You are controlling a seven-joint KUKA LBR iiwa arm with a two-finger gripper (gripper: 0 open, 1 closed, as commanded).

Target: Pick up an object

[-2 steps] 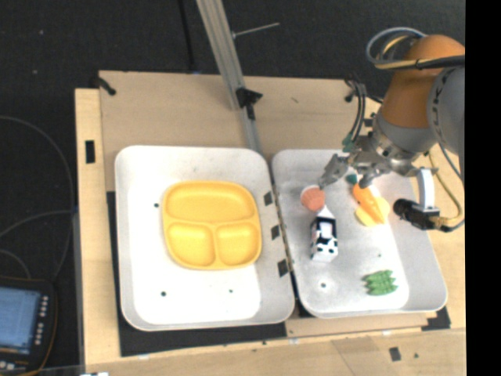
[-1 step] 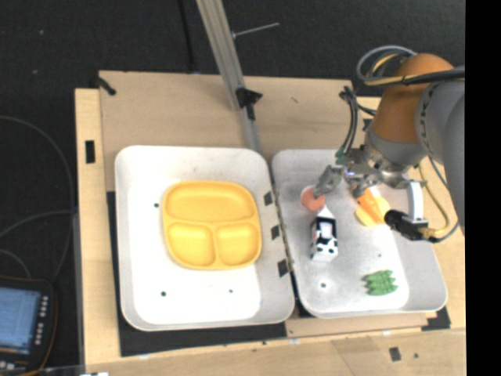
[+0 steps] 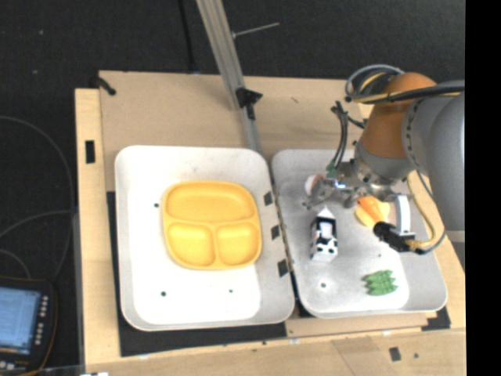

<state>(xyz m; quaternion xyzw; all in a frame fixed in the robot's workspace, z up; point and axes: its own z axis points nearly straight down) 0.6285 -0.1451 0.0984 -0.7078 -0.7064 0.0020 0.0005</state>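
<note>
Arm [image 3: 438, 155] cut off at right edge, orange object [image 3: 369, 209] partly hidden

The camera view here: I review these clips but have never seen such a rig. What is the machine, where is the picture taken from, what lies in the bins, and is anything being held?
One fixed camera looks down at a slant on a bench with two shallow white bins. The grey arm with an orange band is a robot arm reaching in from the right; its gripper hangs over the right bin. The left bin holds a yellow divided plate. The right bin holds a black-and-white toy right under the gripper, an orange-yellow piece and a small green object. Whether the toy is actually gripped cannot be told.
</note>
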